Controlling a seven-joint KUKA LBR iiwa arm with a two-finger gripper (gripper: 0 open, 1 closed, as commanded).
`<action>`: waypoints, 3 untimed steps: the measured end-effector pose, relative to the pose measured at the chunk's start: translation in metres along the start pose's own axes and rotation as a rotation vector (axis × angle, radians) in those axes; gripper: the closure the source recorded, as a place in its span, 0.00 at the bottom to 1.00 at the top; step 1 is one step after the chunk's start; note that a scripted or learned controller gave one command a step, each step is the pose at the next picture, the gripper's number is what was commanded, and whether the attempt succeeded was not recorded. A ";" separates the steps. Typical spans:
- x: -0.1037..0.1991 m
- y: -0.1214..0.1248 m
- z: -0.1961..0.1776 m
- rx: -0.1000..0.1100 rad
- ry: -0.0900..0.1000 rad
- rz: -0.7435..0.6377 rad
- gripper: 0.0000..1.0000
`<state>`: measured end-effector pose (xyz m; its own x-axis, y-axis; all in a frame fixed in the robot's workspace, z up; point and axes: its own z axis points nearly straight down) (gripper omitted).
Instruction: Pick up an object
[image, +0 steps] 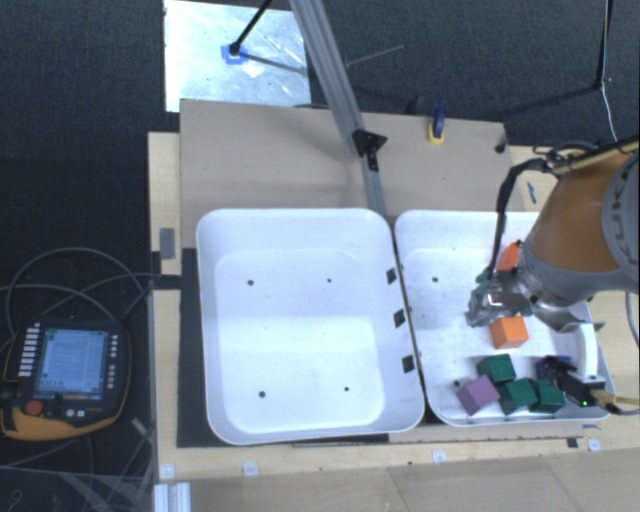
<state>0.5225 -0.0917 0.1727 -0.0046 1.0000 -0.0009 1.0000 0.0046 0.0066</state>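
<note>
a dark carpeted floor surrounded a pale bench (300, 150), and on the bench sat two shallow white bins side by side, with a teach pendant (65, 380) lying on the floor off to the side among its cables. the left bin (300, 250) showed only its bare white bottom with a few small dark dots. the right bin (440, 270) held the clutter: an orange block (510, 331) a little above the near wall, then a row along that wall made up of a purple block (477, 394), a green block (497, 368), and two more green blocks (532, 396) beside it, with some dark bits further toward the corner that were too small to name.

the arm (590, 230) hung over the right bin, and the gripper (490, 305) sat just above and touching the upper edge of the orange block. whether the tool was spread or pinched could not be told from this angle, and nothing showed the block sitting between its tips.

the orange block looked like a small, rigid, light cube, likely plastic or foam, with flat faces that should take a pinch well. its smooth sides might slip if caught on a corner, so the best hold would be across two opposite flat faces, squarely centred. it stood apart from the green and purple pieces, which left room to close on it.
</note>
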 end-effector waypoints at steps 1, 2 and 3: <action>0.000 0.002 -0.035 0.000 0.000 0.000 1.00; 0.047 0.021 -0.049 0.003 0.002 -0.006 1.00; 0.101 0.047 -0.046 0.003 0.004 -0.007 1.00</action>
<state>0.5687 0.0095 0.2187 -0.0114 0.9999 0.0026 0.9999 0.0114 0.0033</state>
